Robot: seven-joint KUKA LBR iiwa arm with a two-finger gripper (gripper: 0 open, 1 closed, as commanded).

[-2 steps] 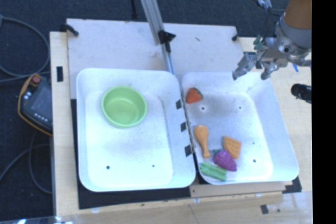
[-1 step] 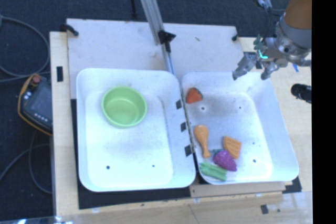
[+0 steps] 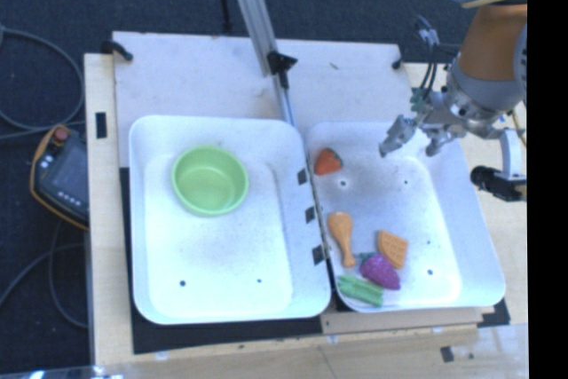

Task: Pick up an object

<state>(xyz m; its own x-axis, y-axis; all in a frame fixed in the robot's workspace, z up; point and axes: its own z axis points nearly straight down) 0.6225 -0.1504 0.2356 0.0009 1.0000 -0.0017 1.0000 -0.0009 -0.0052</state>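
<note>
My gripper hangs over the far right part of the right bin, its two fingers spread open with nothing between them. Well to its left, an orange-red toy lies near the bin's far left corner. Toward the near side lie a tan drumstick-shaped toy, an orange wedge, a purple toy and a green toy, clustered together.
The left bin holds a light green bowl. A slanted metal pole stands behind the bins. An orange-framed pendant lies off the bench to the left.
</note>
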